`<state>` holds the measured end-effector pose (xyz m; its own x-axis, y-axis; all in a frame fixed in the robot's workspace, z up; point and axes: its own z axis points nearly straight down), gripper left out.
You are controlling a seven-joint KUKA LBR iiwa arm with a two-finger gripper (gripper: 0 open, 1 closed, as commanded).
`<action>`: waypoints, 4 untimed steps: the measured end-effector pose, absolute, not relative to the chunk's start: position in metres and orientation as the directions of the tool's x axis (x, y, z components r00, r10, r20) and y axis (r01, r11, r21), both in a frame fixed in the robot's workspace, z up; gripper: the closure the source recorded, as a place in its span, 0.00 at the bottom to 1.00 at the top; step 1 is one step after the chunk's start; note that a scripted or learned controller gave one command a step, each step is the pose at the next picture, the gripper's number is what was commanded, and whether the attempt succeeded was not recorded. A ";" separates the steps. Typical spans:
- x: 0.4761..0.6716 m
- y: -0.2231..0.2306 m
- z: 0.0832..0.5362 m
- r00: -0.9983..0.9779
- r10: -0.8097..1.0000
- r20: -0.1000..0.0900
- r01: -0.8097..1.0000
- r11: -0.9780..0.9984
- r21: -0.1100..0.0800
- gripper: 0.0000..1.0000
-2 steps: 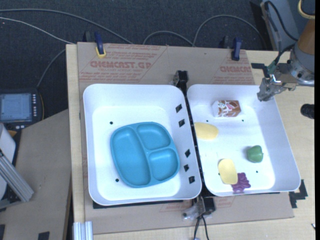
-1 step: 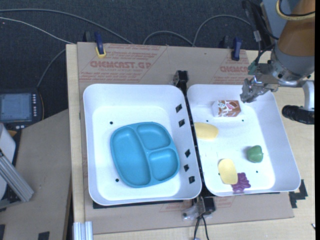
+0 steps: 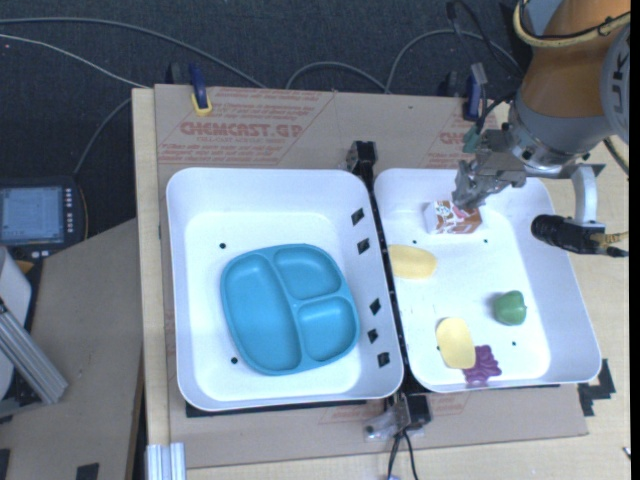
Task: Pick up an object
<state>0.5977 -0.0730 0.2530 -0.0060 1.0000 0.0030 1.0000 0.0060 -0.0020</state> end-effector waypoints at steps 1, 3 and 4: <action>0.582 -0.026 0.239 -0.005 1.000 0.003 1.000 0.005 -0.004 1.00; 0.573 0.069 0.218 -0.006 1.000 0.003 1.000 0.006 -0.004 1.00; 0.561 0.090 0.231 -0.004 1.000 0.002 1.000 0.004 -0.002 1.00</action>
